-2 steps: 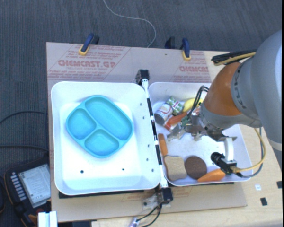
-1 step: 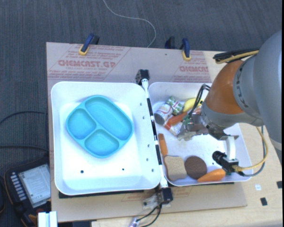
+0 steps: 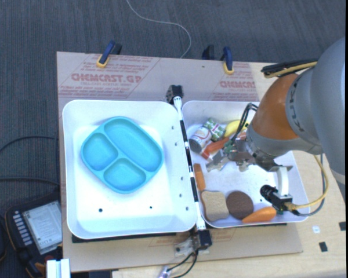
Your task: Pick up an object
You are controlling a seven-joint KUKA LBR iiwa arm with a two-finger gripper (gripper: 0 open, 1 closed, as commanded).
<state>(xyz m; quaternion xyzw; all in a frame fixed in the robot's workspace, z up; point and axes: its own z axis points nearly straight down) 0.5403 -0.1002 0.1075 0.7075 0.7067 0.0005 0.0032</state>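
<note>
The right bin (image 3: 298, 178) holds several small objects. At its top are a small can (image 3: 200, 135), a green piece (image 3: 218, 130) and a yellow piece (image 3: 234, 125). A red-orange piece (image 3: 213, 147) lies just left of my gripper (image 3: 227, 160), which hangs low over the bin's middle. An orange stick (image 3: 199, 177) lies along the left wall. At the front sit a tan block (image 3: 214, 205), a brown disc (image 3: 239, 203) and an orange carrot (image 3: 258, 215). The wrist hides what lies directly under the gripper.
The left bin (image 3: 75, 213) holds a blue divided plate (image 3: 122, 153). A clamp bar (image 3: 185, 149) runs between the two bins. The arm's grey and orange body (image 3: 290, 114) covers the right bin's upper right part. A yellow cable (image 3: 316, 198) loops by the right wall.
</note>
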